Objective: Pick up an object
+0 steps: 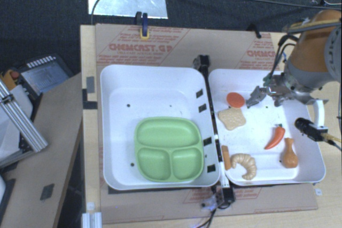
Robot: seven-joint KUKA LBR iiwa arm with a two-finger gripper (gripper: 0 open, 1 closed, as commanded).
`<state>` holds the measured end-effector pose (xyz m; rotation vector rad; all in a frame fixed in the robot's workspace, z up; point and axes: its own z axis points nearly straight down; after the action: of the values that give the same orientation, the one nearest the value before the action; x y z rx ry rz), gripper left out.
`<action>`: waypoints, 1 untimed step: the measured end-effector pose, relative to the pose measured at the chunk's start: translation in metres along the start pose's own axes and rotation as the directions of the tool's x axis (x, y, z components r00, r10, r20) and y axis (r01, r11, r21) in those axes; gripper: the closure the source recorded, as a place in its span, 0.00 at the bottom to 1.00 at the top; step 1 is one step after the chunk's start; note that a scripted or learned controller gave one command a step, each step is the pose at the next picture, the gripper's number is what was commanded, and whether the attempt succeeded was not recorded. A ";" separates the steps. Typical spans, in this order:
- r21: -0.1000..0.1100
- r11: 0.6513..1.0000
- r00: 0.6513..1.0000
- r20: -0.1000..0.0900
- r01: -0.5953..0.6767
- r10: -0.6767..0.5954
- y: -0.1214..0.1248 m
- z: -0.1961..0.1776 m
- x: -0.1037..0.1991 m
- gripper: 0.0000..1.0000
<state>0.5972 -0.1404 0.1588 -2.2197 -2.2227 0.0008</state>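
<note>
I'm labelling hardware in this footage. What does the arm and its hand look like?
The arm is grey and rounded, with an orange band above the wrist. Thin dark cables loop beside it. The hand is small, metallic grey, with two slim fingers.

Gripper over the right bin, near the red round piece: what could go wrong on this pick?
1. The gripper sits beside the red round piece, which lies close to the bread slice; closing could nudge either instead of gripping.
2. That piece looks low and rounded, so it may slip out.
3. The chili pepper and drumstick lie under the arm's side of the right bin; a sweep might scatter them.
</note>
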 end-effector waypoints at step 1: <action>0.001 1.000 1.000 -0.001 0.000 0.000 -0.001 0.044 0.007 0.00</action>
<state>0.5962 -0.1337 0.1151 -2.2184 -2.2224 0.0011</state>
